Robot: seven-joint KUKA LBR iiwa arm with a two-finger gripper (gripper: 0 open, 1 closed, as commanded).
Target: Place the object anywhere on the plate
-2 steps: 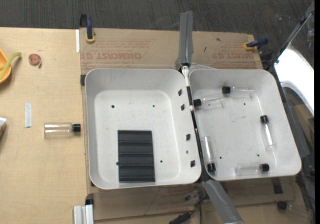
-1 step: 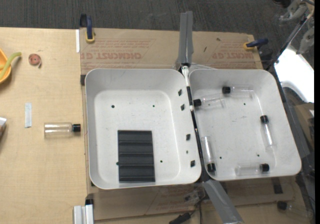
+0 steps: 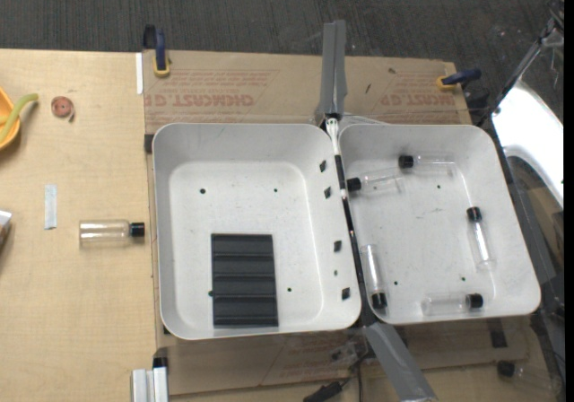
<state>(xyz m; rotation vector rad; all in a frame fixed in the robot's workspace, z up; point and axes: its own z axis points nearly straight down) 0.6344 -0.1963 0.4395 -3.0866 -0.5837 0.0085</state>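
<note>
Gripper state cannot be told from this view. At lower centre of the left bin (image 3: 179, 158) lies the plate (image 3: 243, 281), a dark ribbed rectangle flat on the bin floor with nothing on it. The right bin (image 3: 511, 212) holds five clear vials with black caps, all well apart from the plate: one near the top (image 3: 426, 161), one at upper left beside the bins' shared edge (image 3: 375, 182), one along the right wall (image 3: 480, 237), one at lower left (image 3: 371, 276), and one along the bottom wall (image 3: 448, 304). Which of them is the task's object I cannot tell. A sixth vial (image 3: 108, 231) lies on its side on the wooden bench (image 3: 81, 319), left of the bins. Cardboard (image 3: 251, 91) lies under both bins, with a blue clamp (image 3: 157, 48) at its upper left corner.
</note>
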